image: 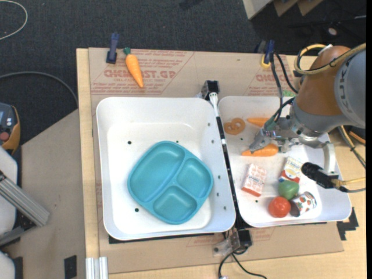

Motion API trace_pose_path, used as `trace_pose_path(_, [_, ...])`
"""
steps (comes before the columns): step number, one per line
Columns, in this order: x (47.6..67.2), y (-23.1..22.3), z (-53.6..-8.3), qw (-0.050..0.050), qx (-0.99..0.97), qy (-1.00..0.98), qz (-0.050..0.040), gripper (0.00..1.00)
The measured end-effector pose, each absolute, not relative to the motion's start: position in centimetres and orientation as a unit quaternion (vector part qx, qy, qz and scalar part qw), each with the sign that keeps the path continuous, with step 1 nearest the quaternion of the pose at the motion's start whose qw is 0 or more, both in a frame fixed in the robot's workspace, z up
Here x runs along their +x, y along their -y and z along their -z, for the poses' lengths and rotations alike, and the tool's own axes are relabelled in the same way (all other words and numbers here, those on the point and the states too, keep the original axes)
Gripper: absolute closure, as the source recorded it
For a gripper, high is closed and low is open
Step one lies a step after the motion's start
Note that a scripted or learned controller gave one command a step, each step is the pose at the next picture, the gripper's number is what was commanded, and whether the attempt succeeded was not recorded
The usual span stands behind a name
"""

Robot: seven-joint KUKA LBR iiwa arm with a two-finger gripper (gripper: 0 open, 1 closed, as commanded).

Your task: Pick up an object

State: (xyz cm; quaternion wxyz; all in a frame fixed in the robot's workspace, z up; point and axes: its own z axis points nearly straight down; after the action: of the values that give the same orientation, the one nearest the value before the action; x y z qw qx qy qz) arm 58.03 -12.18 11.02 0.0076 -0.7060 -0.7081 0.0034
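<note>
My gripper (267,139) hangs low in the right bin (325,214), near its upper middle, reaching in from the right. Just below its tip lies an orange carrot-shaped toy (261,151), touching it or very close to it. A second orange piece (257,121) and a tan ring (235,126) lie a little farther back on the left. Nearer the front are a pink and white packet (254,179), a small white and yellow box (292,168), a green toy (288,189), a red ball-like toy (279,207) and a patterned can (304,202).
The left bin (110,156) holds a blue divided plate (170,181). A toy carrot (134,70) lies on the cardboard behind the bins, beside a blue clamp (112,47). A black divider (220,133) runs between the two bins.
</note>
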Motion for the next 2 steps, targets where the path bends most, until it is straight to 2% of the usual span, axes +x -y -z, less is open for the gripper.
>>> trace_pose_path(1, [58.5,12.6,-13.0,-0.002,-0.707,0.707,0.001,1.0])
trace_pose_path(2, [52.7,12.6,-8.3,0.002,-0.709,0.706,-0.0006,1.0])
